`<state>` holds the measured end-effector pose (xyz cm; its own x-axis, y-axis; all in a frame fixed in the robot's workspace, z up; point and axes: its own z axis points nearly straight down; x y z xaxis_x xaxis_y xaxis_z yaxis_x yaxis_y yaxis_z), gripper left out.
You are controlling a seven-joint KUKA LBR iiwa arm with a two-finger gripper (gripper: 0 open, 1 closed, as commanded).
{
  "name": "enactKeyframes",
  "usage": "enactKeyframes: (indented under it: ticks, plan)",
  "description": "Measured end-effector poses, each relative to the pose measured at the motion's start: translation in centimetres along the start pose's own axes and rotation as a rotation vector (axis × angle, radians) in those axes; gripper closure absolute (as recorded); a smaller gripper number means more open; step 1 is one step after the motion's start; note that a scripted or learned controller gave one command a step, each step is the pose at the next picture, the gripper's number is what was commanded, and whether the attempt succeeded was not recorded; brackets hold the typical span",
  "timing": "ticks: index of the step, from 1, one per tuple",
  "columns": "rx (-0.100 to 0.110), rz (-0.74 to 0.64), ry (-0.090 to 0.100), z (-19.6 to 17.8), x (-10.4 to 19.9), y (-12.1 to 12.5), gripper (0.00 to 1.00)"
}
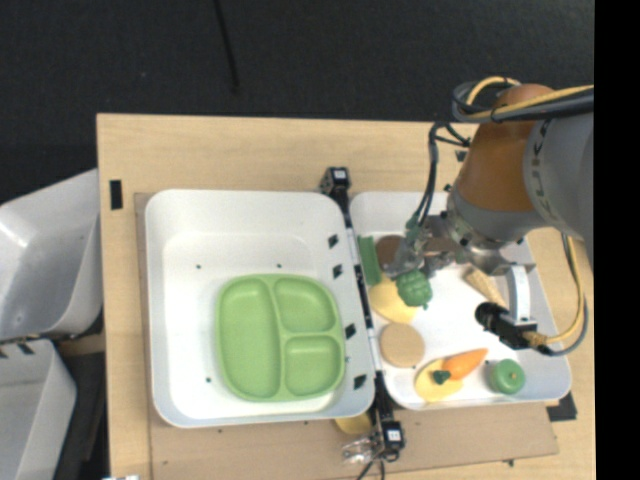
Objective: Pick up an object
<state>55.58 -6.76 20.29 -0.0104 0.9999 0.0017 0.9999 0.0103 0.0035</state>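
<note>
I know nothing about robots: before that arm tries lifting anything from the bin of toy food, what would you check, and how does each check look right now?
1. Gripper over the right bin: ok, it hangs at the bin's left half.
2. A target beneath it: ok, the green broccoli-like toy sits right at its tip, on a yellow piece.
3. Toy between the fingers: cannot tell, the wrist hides them.
4. Crowding nearby: not ok, a green strip and a tan disc lie close.
5. Other targets free: ok, the carrot and the small green round toy lie apart.
6. Left bin: ok, the green divided plate lies flat.
</note>
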Motion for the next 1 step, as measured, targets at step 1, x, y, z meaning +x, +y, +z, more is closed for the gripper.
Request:
enactKeyframes:
  ticks: [1]
  plan:
    - [0.004,0.0,0.001,-6.02,8.84,-3.71,1.0]
